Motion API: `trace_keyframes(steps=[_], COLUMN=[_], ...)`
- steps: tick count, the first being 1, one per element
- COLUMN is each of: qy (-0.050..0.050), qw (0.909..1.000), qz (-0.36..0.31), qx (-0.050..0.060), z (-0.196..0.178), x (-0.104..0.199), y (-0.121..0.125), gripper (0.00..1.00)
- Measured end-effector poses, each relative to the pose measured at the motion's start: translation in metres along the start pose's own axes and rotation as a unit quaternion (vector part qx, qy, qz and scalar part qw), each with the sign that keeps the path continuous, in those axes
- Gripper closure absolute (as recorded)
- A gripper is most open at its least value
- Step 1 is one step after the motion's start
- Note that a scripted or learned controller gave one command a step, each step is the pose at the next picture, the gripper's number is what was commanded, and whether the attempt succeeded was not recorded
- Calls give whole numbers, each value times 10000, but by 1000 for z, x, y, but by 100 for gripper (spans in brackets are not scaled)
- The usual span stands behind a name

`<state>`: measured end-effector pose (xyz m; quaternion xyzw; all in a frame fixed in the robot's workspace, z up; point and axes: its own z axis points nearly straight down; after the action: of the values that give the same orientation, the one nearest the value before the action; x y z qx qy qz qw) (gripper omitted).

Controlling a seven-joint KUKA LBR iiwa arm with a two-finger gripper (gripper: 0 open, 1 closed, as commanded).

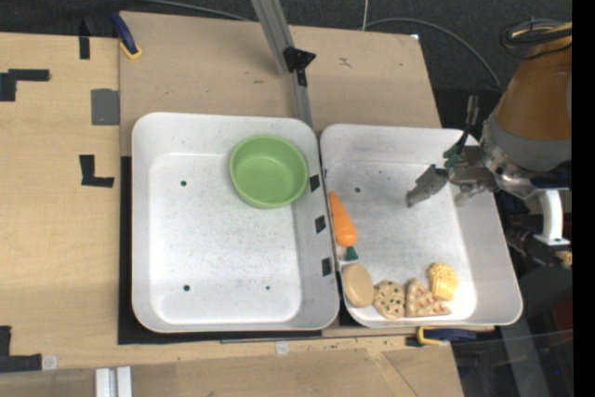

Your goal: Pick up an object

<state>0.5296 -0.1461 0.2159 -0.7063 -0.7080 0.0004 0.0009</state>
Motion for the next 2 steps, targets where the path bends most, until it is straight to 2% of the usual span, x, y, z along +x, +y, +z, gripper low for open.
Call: trace_keyframes(steps=[1, 2], qy=[-2, 3], qw=[10000, 10000], qz=[0, 8], qx=[-1, 33], z=[0, 64], x=[0, -1], y=[0, -3], gripper=[0, 0])
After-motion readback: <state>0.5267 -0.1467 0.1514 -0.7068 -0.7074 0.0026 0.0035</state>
